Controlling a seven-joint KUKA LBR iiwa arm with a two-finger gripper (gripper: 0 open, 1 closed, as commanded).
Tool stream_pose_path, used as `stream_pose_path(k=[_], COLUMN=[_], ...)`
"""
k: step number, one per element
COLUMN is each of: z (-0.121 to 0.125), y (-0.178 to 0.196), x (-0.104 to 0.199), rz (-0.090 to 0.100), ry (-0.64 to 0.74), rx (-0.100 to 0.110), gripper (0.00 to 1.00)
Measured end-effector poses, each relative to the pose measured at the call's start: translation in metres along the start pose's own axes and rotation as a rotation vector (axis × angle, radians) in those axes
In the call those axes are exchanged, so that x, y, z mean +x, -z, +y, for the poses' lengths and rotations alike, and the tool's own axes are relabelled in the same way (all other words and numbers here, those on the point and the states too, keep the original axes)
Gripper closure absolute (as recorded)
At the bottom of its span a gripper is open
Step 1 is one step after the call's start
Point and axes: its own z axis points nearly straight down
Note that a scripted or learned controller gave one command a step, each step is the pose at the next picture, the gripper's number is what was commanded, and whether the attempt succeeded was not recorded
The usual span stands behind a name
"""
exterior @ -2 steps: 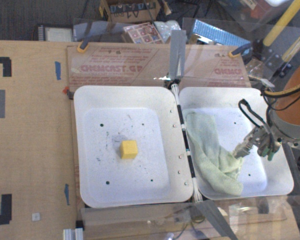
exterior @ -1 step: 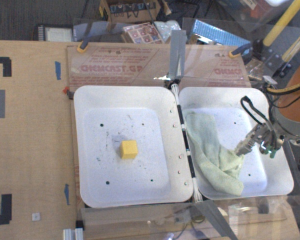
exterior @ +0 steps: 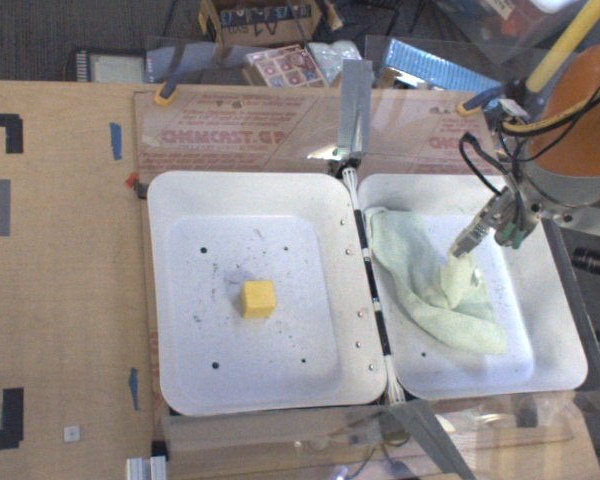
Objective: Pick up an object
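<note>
A pale green cloth (exterior: 430, 288) lies crumpled in the right bin (exterior: 550, 358), stretching from the bin's left wall toward its middle. A small yellow cube (exterior: 259, 299) sits near the middle of the left bin (exterior: 180, 218). My gripper (exterior: 467, 248) reaches in from the right and points down and to the left. Its tip meets a raised fold of the cloth near the bin's middle. The cloth bunches up into a hump right under the tip.
The two white bins stand side by side with a grey divider (exterior: 356, 118) behind their shared edge. Black cables (exterior: 490, 158) hang by the wrist. Boxes and clutter (exterior: 280, 58) line the back of the bench. The wooden bench (exterior: 60, 268) stretches to the left.
</note>
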Motion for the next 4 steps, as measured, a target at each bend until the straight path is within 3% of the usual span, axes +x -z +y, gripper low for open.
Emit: stream_pose_path(k=[1,2,3,4], z=[-0.024,-0.023,-0.069,-0.068], y=[-0.117,-0.106,-0.052,-0.041], x=[-0.029,-0.03,-0.068,-0.069], rz=[-0.006,-0.01,-0.001,-0.007], ry=[-0.061,-0.063,-0.239,-0.238], rx=[-0.004,-0.006,0.001,-0.002], gripper=[1.0,1.0,1.0,1.0])
